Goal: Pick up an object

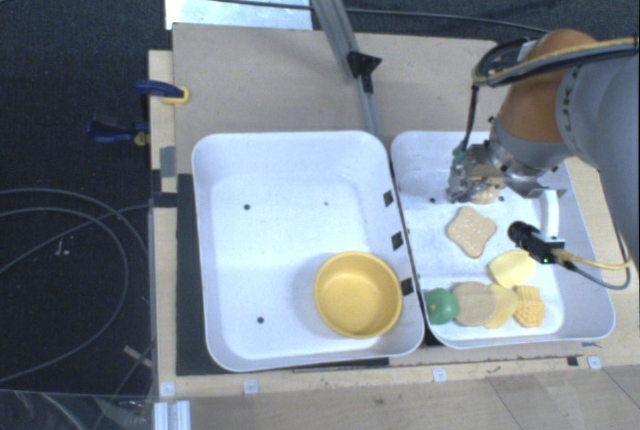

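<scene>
Small tan item [487, 188] is seen at the gripper [470, 186] in the right bin's [420, 158] far part — whether it is gripped cannot be told. Toast-shaped piece [471, 231] lies just below; yellow bowl [358, 293] sits in the left bin [230, 168]

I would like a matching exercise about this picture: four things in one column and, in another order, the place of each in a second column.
Things:
1. round yellow plastic bowl
2. small green round toy
3. beige bread-slice-shaped toy
4. orange waffle-patterned toy

Places:
A. middle of the right white bin
B. near front corner of the left white bin
C. front of right bin, beside the divider
D. front of right bin, far from the divider

Pairs: 1-B, 2-C, 3-A, 4-D
</scene>
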Robot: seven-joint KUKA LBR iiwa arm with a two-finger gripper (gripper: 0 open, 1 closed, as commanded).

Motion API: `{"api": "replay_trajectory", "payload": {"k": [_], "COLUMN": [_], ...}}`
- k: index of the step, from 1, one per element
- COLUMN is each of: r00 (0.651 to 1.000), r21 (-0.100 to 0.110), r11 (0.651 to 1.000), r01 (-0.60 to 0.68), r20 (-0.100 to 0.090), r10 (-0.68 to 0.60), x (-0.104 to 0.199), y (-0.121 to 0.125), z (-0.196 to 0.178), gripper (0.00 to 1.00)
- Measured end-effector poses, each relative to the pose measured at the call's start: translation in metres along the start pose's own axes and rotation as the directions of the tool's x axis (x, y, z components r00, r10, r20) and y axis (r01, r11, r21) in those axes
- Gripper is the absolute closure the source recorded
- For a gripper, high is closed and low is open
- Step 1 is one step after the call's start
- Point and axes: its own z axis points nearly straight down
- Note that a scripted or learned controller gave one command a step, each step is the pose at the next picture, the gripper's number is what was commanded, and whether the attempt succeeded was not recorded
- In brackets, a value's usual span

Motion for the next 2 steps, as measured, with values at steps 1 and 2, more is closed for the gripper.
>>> {"api": "replay_trajectory", "payload": {"k": [1,2], "r00": [1.000,1.000], "r21": [-0.001,0.001], "r11": [1.000,1.000], "r01": [0.006,0.007], "r20": [-0.001,-0.001], "r10": [-0.006,-0.007], "x": [0.005,0.005], "y": [0.008,0.007], "z": [-0.062,-0.107], "gripper": [1.00,1.00]}}
